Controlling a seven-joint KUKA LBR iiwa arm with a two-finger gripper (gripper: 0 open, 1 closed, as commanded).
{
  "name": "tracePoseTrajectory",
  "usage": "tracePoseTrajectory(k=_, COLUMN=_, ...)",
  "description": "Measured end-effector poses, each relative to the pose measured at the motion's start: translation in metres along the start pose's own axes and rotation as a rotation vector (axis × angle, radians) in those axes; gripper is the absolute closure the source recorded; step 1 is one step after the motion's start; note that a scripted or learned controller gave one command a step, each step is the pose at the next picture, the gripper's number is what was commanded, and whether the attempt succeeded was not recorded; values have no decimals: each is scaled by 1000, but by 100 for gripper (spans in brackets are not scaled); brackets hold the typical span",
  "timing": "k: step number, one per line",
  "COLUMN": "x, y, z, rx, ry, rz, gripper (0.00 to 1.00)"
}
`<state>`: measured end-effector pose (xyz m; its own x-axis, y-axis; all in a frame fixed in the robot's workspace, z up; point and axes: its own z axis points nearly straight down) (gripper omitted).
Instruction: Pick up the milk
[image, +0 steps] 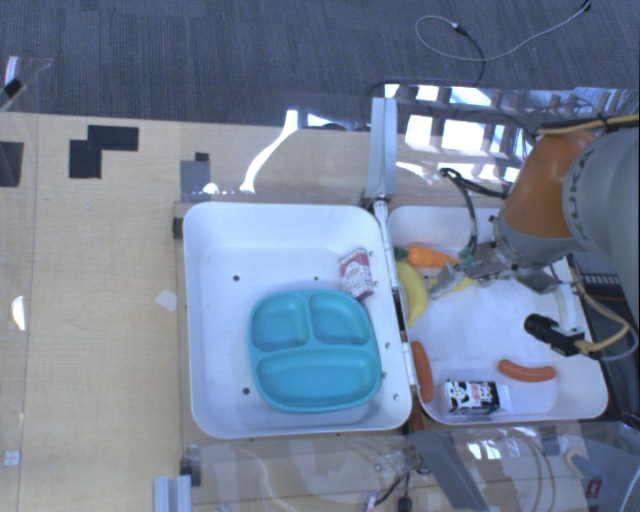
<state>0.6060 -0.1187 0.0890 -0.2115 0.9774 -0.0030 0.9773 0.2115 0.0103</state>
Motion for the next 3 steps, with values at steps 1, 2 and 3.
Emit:
tracePoseTrajectory(k=1, x=-25, y=-87, z=-131, rx=4, ry=-1, rz=200, gripper=0)
tracePoseTrajectory(k=2, x=-83, y=-26, z=-76, rx=4, ry=-1, rz=-12, gripper=0)
tracePoseTrajectory(k=3, x=-75, y=-66, z=-81, rx=6, ry=0, rz=268, gripper=0)
